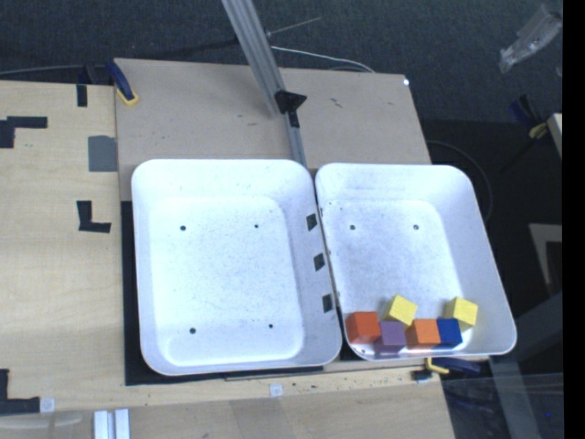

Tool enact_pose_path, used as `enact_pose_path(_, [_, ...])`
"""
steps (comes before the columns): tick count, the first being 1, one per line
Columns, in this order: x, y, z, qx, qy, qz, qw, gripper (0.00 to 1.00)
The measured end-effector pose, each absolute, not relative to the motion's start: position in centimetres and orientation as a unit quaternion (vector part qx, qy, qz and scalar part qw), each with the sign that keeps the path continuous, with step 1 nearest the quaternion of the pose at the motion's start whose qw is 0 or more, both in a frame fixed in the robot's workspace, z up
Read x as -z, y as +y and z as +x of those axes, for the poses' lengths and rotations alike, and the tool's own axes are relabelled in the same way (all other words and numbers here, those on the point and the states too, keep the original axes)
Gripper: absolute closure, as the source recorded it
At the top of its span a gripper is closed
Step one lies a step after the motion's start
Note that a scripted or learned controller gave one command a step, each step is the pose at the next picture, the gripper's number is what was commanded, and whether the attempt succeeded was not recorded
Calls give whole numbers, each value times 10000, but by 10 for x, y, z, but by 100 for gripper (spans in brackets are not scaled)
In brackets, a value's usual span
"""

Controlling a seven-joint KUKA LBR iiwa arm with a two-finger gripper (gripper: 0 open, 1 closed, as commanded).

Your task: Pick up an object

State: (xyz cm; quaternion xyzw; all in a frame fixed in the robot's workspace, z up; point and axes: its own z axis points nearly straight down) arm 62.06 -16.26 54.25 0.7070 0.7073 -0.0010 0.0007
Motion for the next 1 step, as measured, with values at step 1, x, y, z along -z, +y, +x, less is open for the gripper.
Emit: enact_pose_path(1, [-365, -142, 503, 34, 7061, 7081, -41, 0])
